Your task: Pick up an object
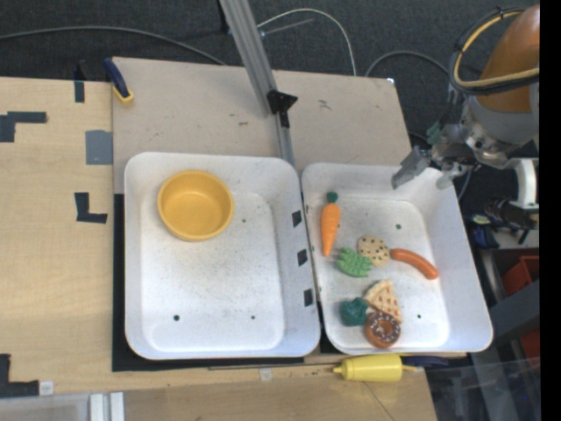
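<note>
The gripper [427,168] is seen at the right bin's [456,323] far right corner, fingers spread apart and nothing held between them. The toy sausage [414,262] is judged nearest, below it, long axis slanting; the toy carrot [330,224] lies leftward, lengthwise.

I'm seeing a grey arm [501,117] w/ orange band, yellow-edged cable loop, and metal grey gripper [427,172].

It looked like a robotics lab. A grey arm [500,77] with an orange band reached over a taped tabletop [53,235], two white bins [140,261] held toy food [368,279], and loose cables [298,24] trailed over dark carpet behind.
</note>
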Tool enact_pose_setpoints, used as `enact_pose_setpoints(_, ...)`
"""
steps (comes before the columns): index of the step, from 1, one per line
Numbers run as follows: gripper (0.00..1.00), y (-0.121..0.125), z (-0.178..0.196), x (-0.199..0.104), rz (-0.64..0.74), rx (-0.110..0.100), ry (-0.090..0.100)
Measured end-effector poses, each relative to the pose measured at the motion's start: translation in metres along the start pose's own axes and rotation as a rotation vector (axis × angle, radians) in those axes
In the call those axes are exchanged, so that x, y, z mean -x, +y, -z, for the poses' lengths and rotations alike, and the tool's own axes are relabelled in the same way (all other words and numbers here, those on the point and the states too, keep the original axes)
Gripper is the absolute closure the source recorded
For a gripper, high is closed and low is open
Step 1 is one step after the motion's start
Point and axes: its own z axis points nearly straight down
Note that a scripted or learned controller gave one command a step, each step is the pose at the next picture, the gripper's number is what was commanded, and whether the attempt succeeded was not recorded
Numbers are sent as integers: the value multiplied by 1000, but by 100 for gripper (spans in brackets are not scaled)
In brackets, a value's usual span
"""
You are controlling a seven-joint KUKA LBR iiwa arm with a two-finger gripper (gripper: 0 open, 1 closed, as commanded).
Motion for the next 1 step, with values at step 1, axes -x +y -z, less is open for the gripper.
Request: enact_pose_setpoints(1,0,0,0,0,0,0,-1)
